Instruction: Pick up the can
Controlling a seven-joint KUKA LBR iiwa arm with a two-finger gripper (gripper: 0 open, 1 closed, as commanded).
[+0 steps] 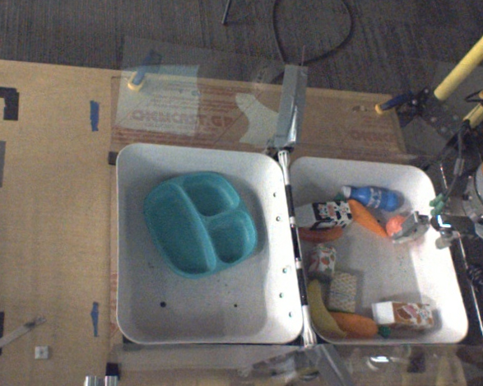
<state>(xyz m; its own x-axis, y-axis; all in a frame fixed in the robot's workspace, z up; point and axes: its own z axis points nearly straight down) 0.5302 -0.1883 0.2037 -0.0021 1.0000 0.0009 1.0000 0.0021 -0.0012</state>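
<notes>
The can (323,261) is small, with a pale patterned label, and lies in the right bin (441,280) near its left wall, just below a brown sausage (319,233). My gripper (415,227) hangs over the right bin's upper right part, well to the right of the can and apart from it. Right beside the gripper's tip, on its left, lies a small red-orange item (396,227). Nothing can be seen held in the gripper.
The right bin also holds a blue bottle (373,196), a black-and-white carton (331,212), a carrot (367,219), a woven square (343,291), a banana (321,311), a second carrot (356,324) and a juice box (404,313). A teal divided plate (200,222) sits in the left bin (135,304).
</notes>
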